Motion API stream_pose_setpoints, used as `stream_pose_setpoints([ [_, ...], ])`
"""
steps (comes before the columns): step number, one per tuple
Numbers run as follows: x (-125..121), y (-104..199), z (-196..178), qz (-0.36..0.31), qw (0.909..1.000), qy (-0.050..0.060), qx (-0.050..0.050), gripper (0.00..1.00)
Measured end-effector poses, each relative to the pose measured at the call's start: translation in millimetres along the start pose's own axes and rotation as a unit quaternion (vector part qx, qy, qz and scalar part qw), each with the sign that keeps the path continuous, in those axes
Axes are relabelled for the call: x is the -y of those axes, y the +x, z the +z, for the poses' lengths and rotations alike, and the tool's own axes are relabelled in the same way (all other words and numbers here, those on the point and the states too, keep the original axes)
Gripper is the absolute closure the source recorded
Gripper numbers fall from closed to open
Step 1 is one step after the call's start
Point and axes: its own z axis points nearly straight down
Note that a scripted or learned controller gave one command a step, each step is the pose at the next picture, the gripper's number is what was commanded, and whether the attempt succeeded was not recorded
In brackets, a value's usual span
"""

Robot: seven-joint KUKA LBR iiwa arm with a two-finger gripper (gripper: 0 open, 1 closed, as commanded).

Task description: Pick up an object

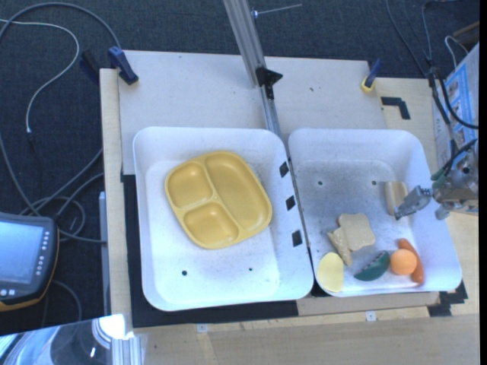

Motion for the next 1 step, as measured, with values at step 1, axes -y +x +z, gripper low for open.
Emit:
stream_pose_setpoints([
  [1,-0.8,-4.9,43.9,0.001,1.0000,0.000,0.000,0.00],
])
